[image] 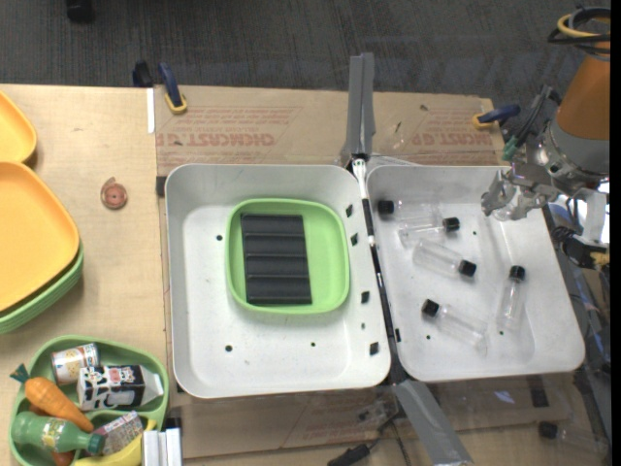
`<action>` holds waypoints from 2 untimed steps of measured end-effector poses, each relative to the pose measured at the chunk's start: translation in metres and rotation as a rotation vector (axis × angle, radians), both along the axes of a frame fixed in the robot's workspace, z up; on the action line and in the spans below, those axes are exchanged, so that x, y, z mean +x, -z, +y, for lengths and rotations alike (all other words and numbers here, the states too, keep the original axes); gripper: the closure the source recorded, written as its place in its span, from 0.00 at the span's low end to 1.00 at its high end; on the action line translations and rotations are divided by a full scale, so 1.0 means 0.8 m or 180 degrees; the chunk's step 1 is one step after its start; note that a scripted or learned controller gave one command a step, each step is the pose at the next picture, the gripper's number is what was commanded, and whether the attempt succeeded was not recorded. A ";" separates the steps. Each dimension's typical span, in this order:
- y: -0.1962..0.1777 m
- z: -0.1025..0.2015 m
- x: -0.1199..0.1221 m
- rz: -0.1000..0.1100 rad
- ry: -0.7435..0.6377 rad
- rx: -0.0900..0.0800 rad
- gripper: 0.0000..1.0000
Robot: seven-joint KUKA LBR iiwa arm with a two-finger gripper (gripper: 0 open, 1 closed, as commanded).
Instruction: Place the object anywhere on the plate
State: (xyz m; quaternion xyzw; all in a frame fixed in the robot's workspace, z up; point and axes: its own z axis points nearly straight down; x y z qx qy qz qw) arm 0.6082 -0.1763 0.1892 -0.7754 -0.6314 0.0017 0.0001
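The grey arm with its orange band enters at the right edge, its two-finger gripper (506, 200) poised over the upper right corner of the right-hand shallow white bin (543, 357). Gripper state: cannot tell — the tips are too small and cluttered to judge, and nothing can be made out between them.

In that bin lie five clear plastic vials with black caps: one near the upper left (403, 211), one just right of it (432, 228), one at centre (444, 259), one standing more upright at the right (510, 297), one lower down (453, 322).

The left-hand white bin (194, 357) holds a light green square plate (335, 260) — on it rests a dark ridged block (277, 258), roughly centred.
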 end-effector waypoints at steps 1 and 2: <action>0.000 0.000 0.000 -0.0001 0.0001 0.0000 0.00; -0.158 -0.039 0.021 -0.0004 0.0220 0.0000 0.00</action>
